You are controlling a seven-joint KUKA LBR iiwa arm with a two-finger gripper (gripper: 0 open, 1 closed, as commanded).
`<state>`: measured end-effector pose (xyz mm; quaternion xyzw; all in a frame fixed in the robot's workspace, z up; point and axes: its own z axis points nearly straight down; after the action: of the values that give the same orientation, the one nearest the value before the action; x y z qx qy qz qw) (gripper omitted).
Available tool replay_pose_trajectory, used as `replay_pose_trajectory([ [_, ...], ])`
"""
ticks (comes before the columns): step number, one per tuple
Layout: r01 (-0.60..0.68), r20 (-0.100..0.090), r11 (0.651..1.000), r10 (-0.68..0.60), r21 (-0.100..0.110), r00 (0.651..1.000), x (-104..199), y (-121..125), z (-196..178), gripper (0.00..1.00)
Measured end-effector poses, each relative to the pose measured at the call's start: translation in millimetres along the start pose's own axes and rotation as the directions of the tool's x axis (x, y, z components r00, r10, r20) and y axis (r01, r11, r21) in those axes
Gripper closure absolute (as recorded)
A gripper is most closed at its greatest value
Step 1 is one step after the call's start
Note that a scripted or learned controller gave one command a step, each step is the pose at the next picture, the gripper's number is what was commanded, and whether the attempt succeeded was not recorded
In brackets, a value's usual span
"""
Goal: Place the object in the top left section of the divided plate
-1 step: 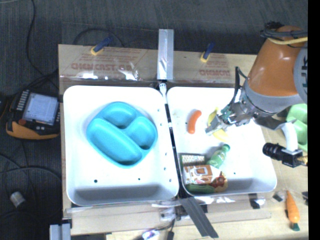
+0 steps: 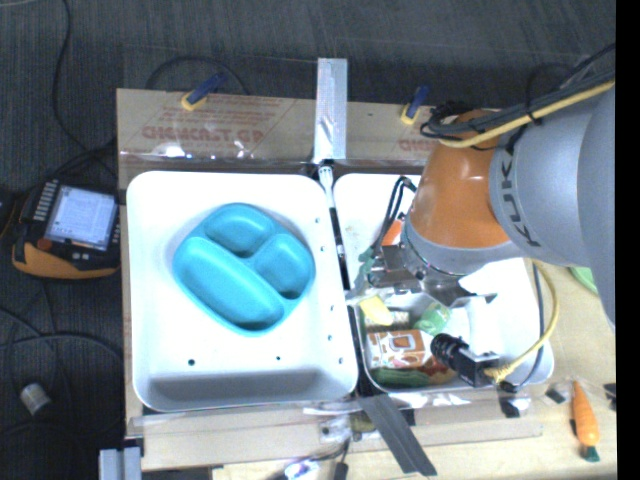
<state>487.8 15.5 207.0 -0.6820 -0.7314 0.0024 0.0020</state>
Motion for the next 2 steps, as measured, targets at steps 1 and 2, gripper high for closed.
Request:
replay_pose_trajectory([
  [1, -0.079, 0.001, 0.997, 0.079, 0.002, 0.997, 102.9, 1.3, 29.6, 1.00],
  [2, -0.034, 0.003, 0.999, 0.034, 0.000, 0.999, 155.7, 5.3, 6.4, 1.00],
])
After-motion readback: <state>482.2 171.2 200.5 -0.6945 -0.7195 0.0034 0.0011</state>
